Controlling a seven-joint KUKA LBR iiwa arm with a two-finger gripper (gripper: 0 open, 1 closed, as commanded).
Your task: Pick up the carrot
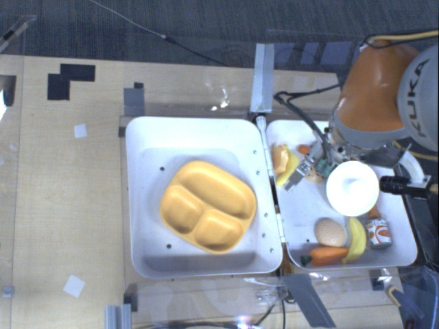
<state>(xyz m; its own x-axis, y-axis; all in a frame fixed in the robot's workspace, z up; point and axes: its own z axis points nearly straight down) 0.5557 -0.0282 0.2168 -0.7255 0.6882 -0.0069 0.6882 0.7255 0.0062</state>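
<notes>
The carrot (328, 255) is being seen lying near the front edge of the right bin (405, 259), long axis left to right, just beside a banana (355, 240). The pincer (299, 175) is being held well apart; its state cannot be told.

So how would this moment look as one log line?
task: pick up orange carrot | carrot: near edge of right white bin, beside yellow banana | gripper: over bin's far end | not gripped

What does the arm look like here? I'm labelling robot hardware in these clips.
A bulky arm with a rounded orange shell and a grey section lettered KUKA at the right edge. Black cables loop along it. A round white disc sits at the wrist, and small metallic gripper parts jut out leftward.
</notes>
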